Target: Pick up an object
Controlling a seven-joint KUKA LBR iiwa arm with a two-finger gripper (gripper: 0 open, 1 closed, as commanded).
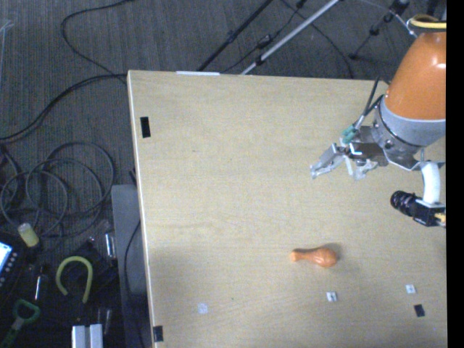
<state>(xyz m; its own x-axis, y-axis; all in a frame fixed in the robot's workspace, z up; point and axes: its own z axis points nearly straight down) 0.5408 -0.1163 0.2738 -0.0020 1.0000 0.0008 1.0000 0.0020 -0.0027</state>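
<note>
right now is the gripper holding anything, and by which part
Nothing is held. The gripper hangs over bare tabletop; the orange object lies apart, nearer the camera.

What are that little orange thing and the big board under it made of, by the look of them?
The orange object looks like smooth plastic or rubber: even colour, rounded bulb tapering to a narrow neck. Too small to be sure. The board looks like pale wood or wood laminate, matt, with faint grain.

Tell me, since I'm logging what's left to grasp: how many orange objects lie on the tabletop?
1. The orange object lies on the wooden tabletop, toward its near edge, below the hand in the camera view and apart from it.
</note>
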